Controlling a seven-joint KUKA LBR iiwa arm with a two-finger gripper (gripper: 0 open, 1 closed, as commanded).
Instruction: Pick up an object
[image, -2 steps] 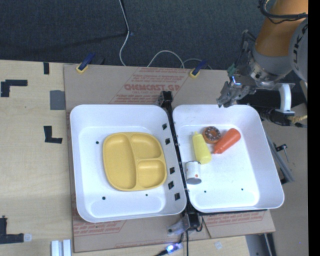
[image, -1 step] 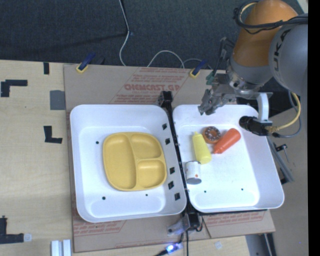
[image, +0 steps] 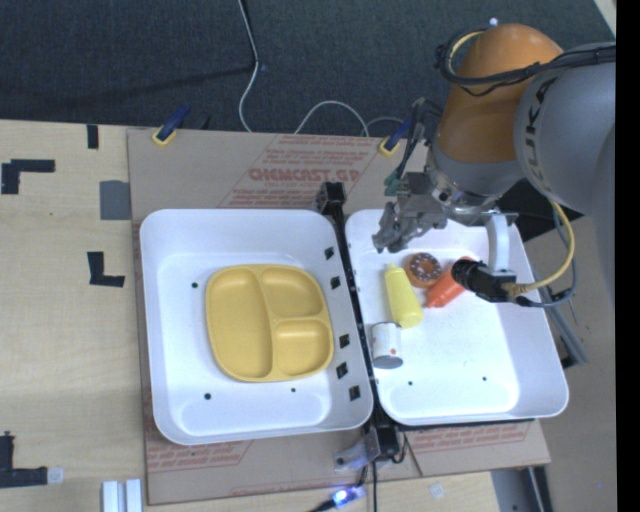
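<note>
Camera view:
Gripper (image: 392, 237): low over the far left part of the right bin (image: 520, 385), close to the divider between bins; whether spread or closed cannot be told from this slant.
Arm (image: 500, 100): grey with orange band, reaching in from the right, wrist above the right bin's far edge.
Yellow corn-shaped toy (image: 403, 297): lying flat on the right bin's floor, just beside and nearer the camera than the gripper, not touching it; long axis running far-to-near, tilted slightly, top end toward the gripper.
Doughnut toy (image: 423, 266): brown with speckles, just right of the corn toy's far end, right of the gripper, near it.
Orange carrot-like piece (image: 444, 292): right of the corn toy, below the doughnut, slanting up toward the right, its upper end meeting a black cable fitting (image: 478, 279).
Small grey can (image: 385, 343): near the corn toy's lower end, against the right bin's left wall, well below the gripper.
Left bin (image: 170, 400): holding a yellow divided plate (image: 268, 321), three compartments, lying flat at the centre.
Bench (image: 60, 330): cardboard sheet under both bins.
</note>
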